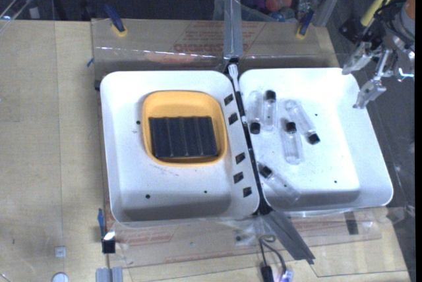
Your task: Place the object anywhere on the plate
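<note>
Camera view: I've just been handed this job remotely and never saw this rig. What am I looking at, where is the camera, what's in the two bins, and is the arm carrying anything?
This is a single fixed camera above the bench, looking down at a slant. Two shallow white bins sit side by side. The left bin holds a yellow plate with a dark ribbed slab lying on it. The right bin holds several small clear vials with black caps, scattered loosely near its left half. The robot arm comes in from the right; its gripper hangs at the upper right corner of the right bin, apart from the vials. Nothing shows between its fingers, so it carries nothing. No vial lies on the plate yet.
</note>
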Available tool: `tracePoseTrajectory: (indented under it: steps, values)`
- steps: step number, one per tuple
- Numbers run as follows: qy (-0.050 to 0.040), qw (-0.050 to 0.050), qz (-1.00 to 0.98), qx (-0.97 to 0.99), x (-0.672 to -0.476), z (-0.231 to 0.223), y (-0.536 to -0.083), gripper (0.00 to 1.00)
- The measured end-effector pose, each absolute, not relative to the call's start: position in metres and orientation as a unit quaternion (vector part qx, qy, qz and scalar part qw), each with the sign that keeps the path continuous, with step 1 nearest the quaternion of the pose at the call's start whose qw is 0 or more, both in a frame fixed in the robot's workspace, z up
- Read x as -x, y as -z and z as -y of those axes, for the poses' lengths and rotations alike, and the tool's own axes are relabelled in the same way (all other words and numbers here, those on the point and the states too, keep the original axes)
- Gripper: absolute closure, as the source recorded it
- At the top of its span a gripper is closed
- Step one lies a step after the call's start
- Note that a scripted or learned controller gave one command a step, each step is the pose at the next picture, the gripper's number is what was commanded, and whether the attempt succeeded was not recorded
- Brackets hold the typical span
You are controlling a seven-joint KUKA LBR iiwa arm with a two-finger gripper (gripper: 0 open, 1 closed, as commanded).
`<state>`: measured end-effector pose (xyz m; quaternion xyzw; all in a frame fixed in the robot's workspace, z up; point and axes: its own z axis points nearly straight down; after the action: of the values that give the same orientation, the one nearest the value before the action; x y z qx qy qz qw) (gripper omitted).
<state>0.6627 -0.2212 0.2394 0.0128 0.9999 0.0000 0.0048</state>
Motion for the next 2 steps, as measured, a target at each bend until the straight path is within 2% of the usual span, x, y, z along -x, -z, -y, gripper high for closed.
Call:
tracePoseTrajectory:
  steps: [2]
  values:
    - [0.0006,0.005,-0.977,0.214,-0.6689,0.2211,-0.2409,0.00]
